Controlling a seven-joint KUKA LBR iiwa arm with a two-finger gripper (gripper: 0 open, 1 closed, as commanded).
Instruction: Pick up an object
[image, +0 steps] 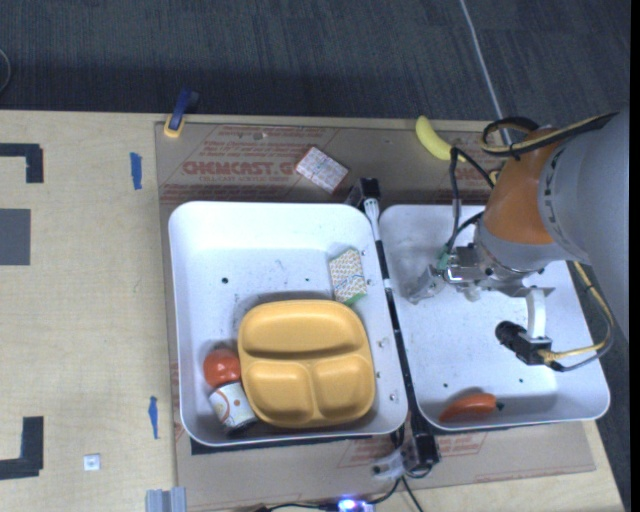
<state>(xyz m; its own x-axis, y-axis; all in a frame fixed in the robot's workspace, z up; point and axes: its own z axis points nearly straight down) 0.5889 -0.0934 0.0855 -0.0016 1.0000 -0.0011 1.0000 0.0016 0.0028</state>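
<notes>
While the arm (560, 190) reaches in from the right over the right bin (596, 398), the closest pick candidate there is a small orange obj (468, 405). It is flattish, rounded and glossy, with a darker shade along its lower edge. It lies against the near wall of that bin, approx. mid-wall, flat on the white floor.

Gripper (420, 288) sits low at the far-left part of the right bin, just beside the divider between the two bins, tip pointing left. How wide it's open can't be told from this angle, as grey metal blurs against the white floor. No item can be made out in its grasp. The orange obj is well apart from it, nearer the camera and a bit to the right, w/ bare bin floor between them.

Over to the left bin (183, 290): a big yellow compartment tray (305, 360) takes up the near half. An orange-and-white piece (228, 388) is tucked vs. the tray's left edge. A small patterned packet (347, 273) stands just behind the tray, near the divider, so it's the closest left-bin item to the gripper, but across the bin walls from it.
</notes>
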